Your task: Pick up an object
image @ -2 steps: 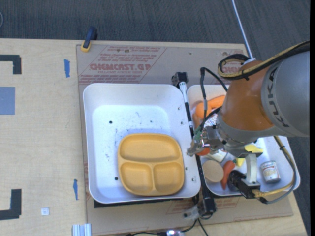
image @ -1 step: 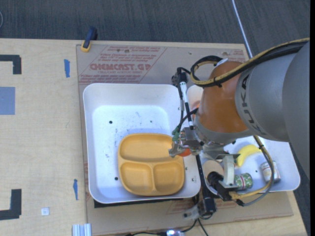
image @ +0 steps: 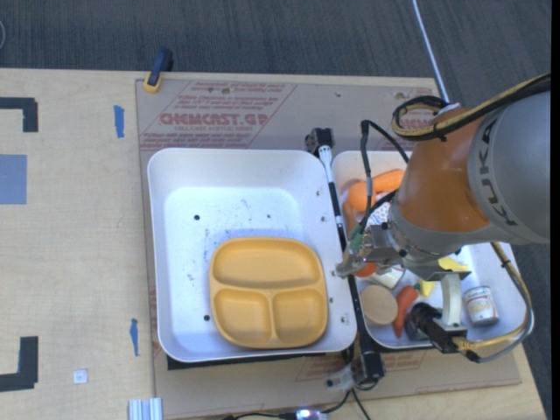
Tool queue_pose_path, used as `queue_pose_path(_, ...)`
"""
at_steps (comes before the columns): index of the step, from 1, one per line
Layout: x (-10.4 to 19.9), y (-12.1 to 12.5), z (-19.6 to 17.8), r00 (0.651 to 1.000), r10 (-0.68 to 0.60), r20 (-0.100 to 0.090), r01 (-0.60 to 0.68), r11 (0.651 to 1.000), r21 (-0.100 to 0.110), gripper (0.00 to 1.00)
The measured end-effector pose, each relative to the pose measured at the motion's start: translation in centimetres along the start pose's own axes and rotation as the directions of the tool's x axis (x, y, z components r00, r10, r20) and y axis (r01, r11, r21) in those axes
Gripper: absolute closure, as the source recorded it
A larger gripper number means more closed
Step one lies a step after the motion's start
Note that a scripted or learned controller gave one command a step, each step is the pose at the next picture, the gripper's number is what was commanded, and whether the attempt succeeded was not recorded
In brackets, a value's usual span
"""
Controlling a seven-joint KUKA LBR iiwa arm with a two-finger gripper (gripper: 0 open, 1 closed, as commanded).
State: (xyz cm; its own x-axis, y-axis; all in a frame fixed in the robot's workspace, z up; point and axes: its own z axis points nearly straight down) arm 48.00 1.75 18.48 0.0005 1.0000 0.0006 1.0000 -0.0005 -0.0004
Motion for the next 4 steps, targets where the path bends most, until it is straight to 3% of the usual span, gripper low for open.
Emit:
queue_pose_path(1, 6.0, -0.1, 0.0, 1.000, -0.002, 0.001, 0.002, 1.000, -0.002, 1.00)
queue_pose_path(2, -0.8, 0.0, 0.0, 1.000, 0.000, 0.000, 0.000, 1.000, 0.000, 1.00)
queue_pose_path(3, 5.5, -0.1, 0.0, 1.000, -0.001, 0.000, 0.001, 1.000, -0.001, 1.00)
queue_pose_path(4, -0.7, 0.0, 0.0, 1.000, 0.000, 0.000, 0.000, 1.000, 0.000, 1.00)
